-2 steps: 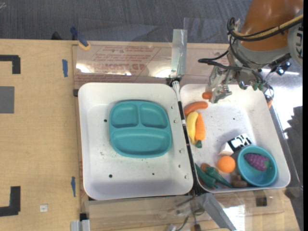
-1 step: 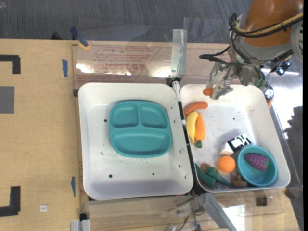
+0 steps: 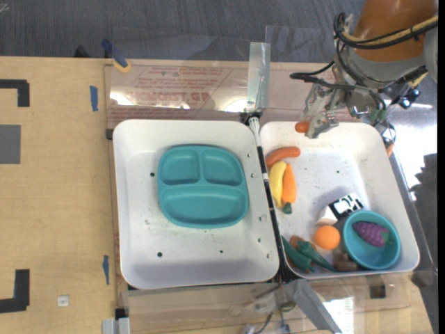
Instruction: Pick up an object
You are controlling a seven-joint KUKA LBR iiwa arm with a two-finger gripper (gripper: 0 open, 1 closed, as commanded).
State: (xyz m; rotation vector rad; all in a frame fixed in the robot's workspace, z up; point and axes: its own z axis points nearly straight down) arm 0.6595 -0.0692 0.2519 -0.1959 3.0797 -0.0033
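Observation:
My gripper [image 3: 320,125] hangs over the far edge of the right bin [image 3: 368,145], below the orange wrist band. A small orange piece [image 3: 301,126] shows right at its left side; whether it is held or merely beside it cannot be made out. Lower in the same bin lie a red-orange pepper [image 3: 281,154], a yellow banana [image 3: 277,179] and an orange carrot [image 3: 289,186], close to the left wall. Toward the front are a black-and-white block [image 3: 345,205], an orange fruit [image 3: 326,236] and a teal bowl [image 3: 358,245] with purple grapes [image 3: 372,234].
The left bin [image 3: 132,207] holds a teal divided plate [image 3: 203,185]. Green vegetables [image 3: 306,255] and a brown item [image 3: 342,261] crowd the right bin's front edge. A clear upright divider [image 3: 258,75] stands behind the seam between the bins.

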